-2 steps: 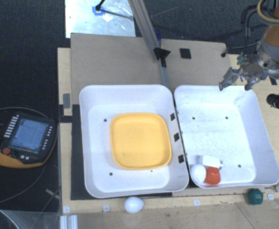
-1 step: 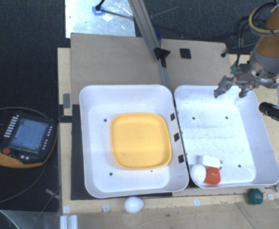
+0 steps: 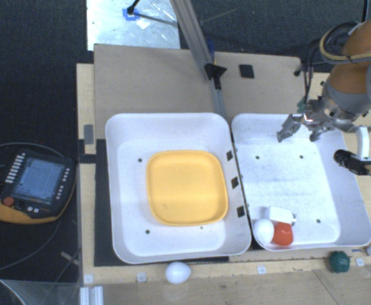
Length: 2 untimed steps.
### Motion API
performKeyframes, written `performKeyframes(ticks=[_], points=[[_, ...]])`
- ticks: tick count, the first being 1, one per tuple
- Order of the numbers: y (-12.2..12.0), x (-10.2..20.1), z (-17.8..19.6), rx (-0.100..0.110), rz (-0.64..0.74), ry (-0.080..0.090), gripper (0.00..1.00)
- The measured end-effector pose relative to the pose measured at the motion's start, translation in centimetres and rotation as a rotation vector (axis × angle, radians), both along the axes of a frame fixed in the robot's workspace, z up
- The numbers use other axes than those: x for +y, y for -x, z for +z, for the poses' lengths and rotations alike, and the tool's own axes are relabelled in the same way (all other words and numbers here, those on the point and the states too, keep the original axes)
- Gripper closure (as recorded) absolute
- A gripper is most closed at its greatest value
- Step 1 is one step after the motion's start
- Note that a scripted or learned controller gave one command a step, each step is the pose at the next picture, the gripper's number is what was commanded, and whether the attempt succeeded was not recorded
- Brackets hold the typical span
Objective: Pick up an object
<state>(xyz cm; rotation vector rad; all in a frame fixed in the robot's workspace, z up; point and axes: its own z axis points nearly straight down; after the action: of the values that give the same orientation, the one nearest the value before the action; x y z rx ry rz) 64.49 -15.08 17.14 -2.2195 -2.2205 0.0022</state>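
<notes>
Objects for picking huddle in the right bin's [image 3: 338, 234] near corner: a white egg [image 3: 263, 229], red ball [image 3: 283, 234] and white block [image 3: 281, 215], all touching. They look light and slippery; the block's flat sides suit best. Fingers [image 3: 288, 129] hang spread, holding nothing, at the far edge.

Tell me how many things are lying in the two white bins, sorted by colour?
Yellow: 1, the square plate in the left bin.
White: 2, a round ball and a small block in the right bin's near corner.
Red-orange: 1, a rounded piece beside the ball.
Total: 4.
</notes>
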Motion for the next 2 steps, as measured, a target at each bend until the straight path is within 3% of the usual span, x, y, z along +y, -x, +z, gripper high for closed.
performKeyframes(ticks=[1, 2], points=[[0.8, 0.8, -5.3, 0.000, 0.000, 0.000, 0.00], [0.6, 0.7, -4.0, -0.005, 0.000, 0.001, 1.00]])
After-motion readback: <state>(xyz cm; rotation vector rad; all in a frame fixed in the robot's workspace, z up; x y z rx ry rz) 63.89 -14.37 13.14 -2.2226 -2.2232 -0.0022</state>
